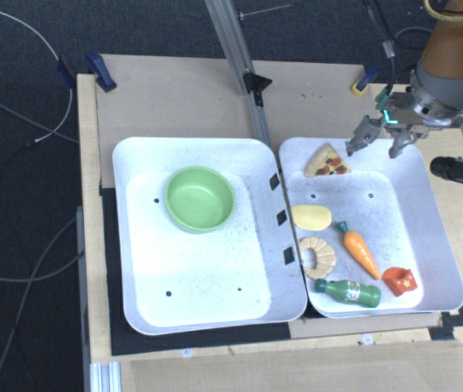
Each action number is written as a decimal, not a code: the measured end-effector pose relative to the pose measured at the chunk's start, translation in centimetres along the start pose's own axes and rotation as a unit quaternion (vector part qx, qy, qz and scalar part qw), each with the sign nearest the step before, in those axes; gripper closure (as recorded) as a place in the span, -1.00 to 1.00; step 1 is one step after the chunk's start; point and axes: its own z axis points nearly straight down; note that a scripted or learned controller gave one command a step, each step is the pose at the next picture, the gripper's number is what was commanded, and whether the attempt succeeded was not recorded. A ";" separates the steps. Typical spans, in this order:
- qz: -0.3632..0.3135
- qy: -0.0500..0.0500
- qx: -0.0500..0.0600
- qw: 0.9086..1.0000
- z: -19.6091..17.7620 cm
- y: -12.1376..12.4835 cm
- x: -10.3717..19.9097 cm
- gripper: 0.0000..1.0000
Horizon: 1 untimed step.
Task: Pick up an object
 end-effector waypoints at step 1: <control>0.000 0.000 -0.003 1.000 -0.3 0.1 0.0 -1.00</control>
